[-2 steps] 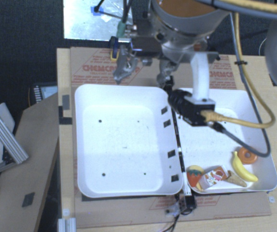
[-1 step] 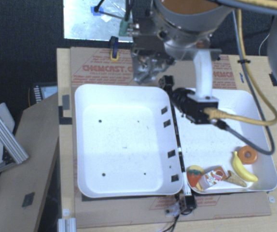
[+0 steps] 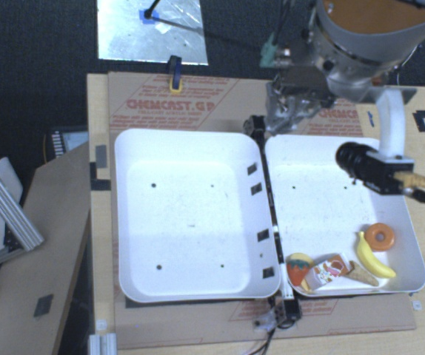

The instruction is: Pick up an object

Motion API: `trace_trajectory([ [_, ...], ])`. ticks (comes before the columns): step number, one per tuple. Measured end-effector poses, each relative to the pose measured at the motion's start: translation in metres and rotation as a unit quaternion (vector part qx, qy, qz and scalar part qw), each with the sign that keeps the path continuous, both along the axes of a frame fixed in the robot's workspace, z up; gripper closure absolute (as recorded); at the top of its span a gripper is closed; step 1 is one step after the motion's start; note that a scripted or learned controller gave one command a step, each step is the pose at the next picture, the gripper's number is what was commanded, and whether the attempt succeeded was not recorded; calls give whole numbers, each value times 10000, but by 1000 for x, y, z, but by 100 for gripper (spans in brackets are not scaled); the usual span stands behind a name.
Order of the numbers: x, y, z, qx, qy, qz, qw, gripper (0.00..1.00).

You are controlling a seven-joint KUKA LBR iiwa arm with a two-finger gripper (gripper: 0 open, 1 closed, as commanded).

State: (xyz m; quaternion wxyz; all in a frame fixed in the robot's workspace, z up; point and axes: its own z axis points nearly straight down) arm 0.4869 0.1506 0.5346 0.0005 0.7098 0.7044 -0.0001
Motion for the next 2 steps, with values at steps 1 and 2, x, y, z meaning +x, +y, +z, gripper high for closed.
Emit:
trace_trajectory([
  [1, -2, 80, 0, 19, -2, 93, 10000, 100],
  [2, 0, 4, 1, 2, -7, 11, 10000, 100],
])
